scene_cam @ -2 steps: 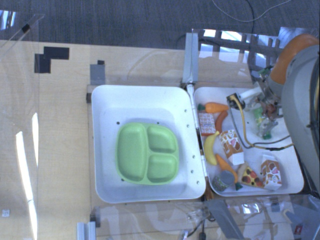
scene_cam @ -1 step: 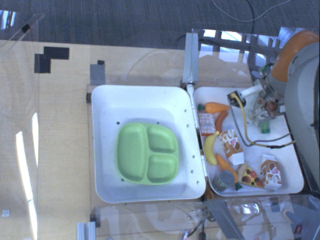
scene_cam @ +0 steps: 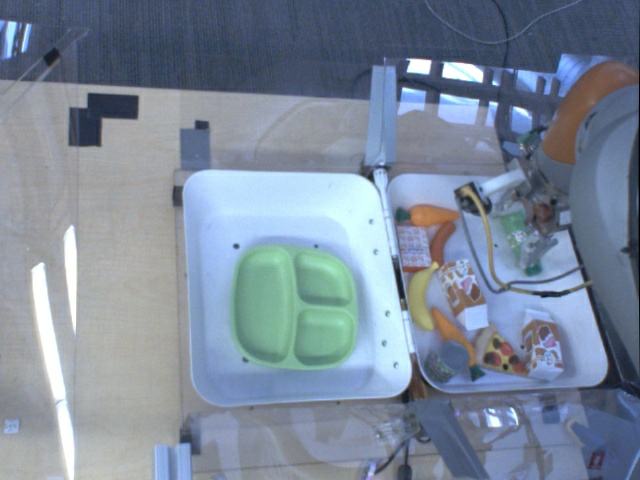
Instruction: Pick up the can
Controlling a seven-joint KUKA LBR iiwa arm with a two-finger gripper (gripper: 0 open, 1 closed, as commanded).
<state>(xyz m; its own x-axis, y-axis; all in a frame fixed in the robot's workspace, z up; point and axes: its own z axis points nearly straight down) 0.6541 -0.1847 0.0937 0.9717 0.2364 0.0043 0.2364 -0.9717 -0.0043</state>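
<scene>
The can [scene_cam: 413, 244] looks like the small red-and-white labelled cylinder lying on its side by the left wall of the right bin [scene_cam: 596, 366]. It sits just below an orange carrot [scene_cam: 432, 214] and above a banana [scene_cam: 421, 295]. My gripper [scene_cam: 533, 248] hangs over the upper right part of that bin, well to the right of the can and apart from it. Cables and wrist parts crowd around the gripper, and something green [scene_cam: 513, 224] shows beside it.
The right bin also holds a small patterned carton [scene_cam: 463, 288], a second carton [scene_cam: 543, 346], a pizza slice [scene_cam: 497, 352] and a dark grey piece [scene_cam: 441, 364]. The left bin [scene_cam: 210, 208] holds a green divided plate [scene_cam: 295, 306]. A black cable [scene_cam: 535, 290] loops across the right bin.
</scene>
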